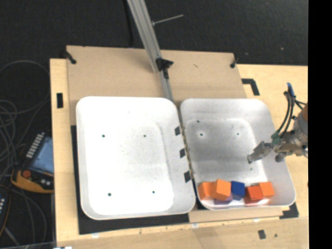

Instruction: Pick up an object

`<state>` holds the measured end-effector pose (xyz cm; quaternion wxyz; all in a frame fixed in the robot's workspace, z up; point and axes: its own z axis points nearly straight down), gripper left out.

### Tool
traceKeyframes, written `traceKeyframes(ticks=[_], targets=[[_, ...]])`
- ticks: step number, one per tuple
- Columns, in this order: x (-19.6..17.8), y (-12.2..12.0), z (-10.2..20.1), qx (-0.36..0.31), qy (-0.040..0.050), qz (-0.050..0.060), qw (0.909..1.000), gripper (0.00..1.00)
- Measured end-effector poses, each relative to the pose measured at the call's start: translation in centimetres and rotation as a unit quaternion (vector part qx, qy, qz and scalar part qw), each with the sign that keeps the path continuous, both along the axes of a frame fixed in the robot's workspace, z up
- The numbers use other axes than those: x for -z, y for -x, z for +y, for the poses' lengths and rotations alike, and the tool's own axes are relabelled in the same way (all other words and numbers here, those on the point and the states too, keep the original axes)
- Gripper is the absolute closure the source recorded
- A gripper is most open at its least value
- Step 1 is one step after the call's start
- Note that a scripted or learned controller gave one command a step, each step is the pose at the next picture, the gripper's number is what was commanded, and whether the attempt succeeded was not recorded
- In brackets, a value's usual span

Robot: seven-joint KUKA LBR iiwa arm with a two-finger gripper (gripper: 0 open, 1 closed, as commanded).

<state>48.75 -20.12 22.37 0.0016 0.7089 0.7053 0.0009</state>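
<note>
Left bin (pixel 129 157): bare white floor, nothing lying on what can be seen of it.

Right bin (pixel 228 123): all objects sit in a row against the near wall. In order: an orange block (pixel 207 189), a second orange block (pixel 223 189) touching it, a blue block (pixel 237 189), a red-orange block (pixel 253 193), then another orange block (pixel 266 189). A purple item shows faintly beneath the second block; its shape cannot be made out.

Gripper (pixel 258 153): above the bin's right side, away from the row, touching none of the blocks. Whether it is wide or narrow I cannot tell; nothing is seen in it.

Assessment: no pick made. Approach, descent, grasp and lift all appear outstanding.
</note>
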Motion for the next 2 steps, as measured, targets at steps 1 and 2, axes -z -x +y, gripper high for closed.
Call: traceKeyframes(ticks=[1,2], targets=[[5.1,-0.5,-0.5,-0.002,0.0001,0.004,1.0000,0.00],[-1.4,-2.3,4.9,-0.006,0.0004,-0.002,1.0000,0.00]])
